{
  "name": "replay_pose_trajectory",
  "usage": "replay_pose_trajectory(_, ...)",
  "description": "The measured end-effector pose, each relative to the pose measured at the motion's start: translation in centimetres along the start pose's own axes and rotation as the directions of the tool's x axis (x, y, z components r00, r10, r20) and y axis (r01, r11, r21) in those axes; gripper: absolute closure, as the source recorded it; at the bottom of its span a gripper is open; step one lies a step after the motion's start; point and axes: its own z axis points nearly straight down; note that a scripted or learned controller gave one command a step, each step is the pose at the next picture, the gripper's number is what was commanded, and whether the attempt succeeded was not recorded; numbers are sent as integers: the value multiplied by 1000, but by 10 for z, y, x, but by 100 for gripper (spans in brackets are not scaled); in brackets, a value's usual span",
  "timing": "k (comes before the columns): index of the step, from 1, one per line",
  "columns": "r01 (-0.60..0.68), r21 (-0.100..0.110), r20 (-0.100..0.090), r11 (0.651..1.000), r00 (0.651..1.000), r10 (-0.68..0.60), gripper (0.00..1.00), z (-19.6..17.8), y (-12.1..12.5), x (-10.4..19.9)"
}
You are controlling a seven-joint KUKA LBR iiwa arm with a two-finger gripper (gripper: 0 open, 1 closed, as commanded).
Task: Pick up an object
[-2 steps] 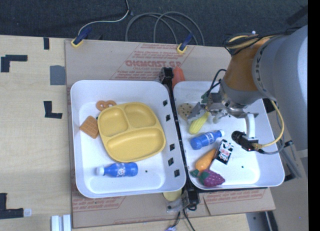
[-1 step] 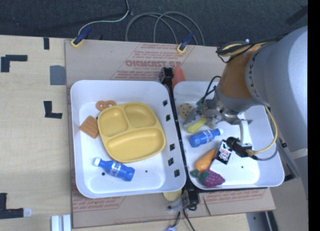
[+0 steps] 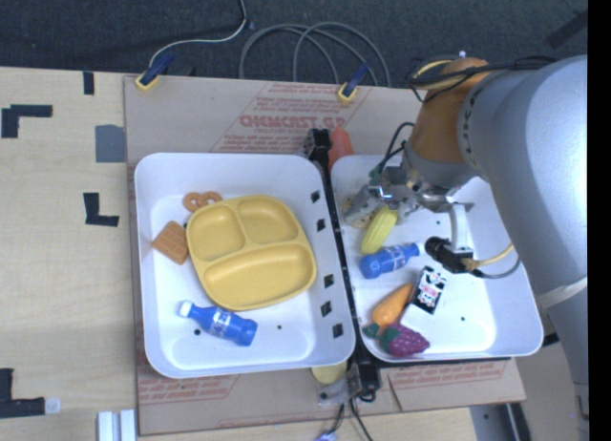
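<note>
In the right bin (image 3: 516, 334), at its near edge, lie one purple grape bunch (image 3: 407, 340), one carrot (image 3: 392, 304) and one black-and-white card (image 3: 431, 290). Beyond them lie one blue bottle (image 3: 389, 261) and one corn cob (image 3: 379, 228). The tool (image 3: 389, 195) sits low at the far-left corner, just above the corn; whether it is open or gripping cannot be told. The left bin (image 3: 153, 334) holds a second blue bottle (image 3: 221, 323), one yellow divided plate (image 3: 252, 250), one cracker (image 3: 172, 241) and one pretzel (image 3: 201, 200).

A yellow divided plate (image 3: 253, 248), blue bottle (image 3: 220, 323), yellow corn (image 3: 379, 228), orange carrot (image 3: 393, 304) and purple grapes (image 3: 406, 340) lie in white bins (image 3: 153, 239).
</note>
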Motion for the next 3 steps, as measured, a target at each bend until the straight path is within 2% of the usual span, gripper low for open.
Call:
replay_pose_trajectory(1, 1, -7, 0, 1000, 1000, -1, 0, -1, -8, -2)
replay_pose_trajectory(2, 1, -1, 2, 1000, 1000, -1, 100, -8, -9, -4)
replay_pose_trajectory(3, 6, -3, -4, 1000, 1000, -6, 100, -109, -27, 62)
